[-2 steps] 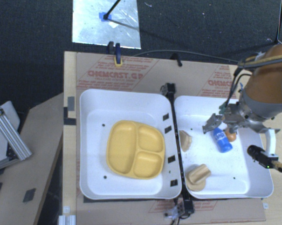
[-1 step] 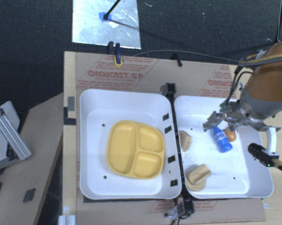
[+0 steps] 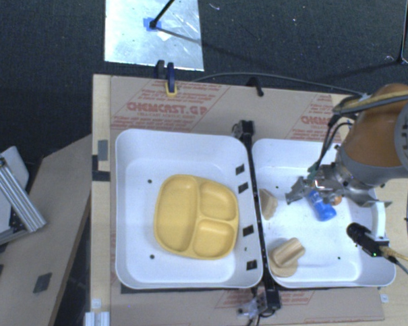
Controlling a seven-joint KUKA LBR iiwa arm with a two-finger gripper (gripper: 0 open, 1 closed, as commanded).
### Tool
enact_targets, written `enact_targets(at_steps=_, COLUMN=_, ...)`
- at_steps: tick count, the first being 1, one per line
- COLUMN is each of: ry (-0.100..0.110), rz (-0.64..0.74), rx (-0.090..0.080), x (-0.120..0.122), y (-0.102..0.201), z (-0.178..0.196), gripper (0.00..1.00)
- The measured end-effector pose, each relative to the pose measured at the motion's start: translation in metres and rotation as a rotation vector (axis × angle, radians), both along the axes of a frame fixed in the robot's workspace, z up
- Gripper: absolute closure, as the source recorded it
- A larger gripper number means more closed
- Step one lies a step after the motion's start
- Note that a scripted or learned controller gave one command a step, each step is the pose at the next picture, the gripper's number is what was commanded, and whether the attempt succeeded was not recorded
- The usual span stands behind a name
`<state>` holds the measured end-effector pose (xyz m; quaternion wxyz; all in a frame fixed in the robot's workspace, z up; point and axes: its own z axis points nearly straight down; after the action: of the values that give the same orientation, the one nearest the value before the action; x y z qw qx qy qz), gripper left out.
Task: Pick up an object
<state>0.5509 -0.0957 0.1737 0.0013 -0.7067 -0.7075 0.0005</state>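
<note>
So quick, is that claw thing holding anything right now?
Tool: over the right bin, right at the blue object; whether it grips it cannot be told.

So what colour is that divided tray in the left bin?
Pale yellow tray, plain, seen clearly in the camera view.

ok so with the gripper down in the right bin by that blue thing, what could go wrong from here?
1. The gripper sits right over the blue object; the grasp isn't visible, so it may lift with nothing held.
2. The blue object looks small and rounded, so it could roll away if nudged.
3. Two tan pieces lie by the divider wall of the right bin; picks there risk clipping it.
</note>
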Motion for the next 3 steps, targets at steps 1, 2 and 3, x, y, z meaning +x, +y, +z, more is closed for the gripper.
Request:
enact_targets(at_steps=1, ry=0.002, rz=0.000, rx=0.001, x=-0.005, y=0.009, z=-0.057, gripper=0.00)
enact_targets(at_steps=2, ry=0.000, rz=0.000, rx=0.000, x=-0.005, y=0.009, z=-0.091, gripper=0.00)
enact_targets(at_steps=3, ry=-0.005, rz=0.000, rx=-0.001, x=-0.004, y=0.009, z=-0.079, gripper=1.00)
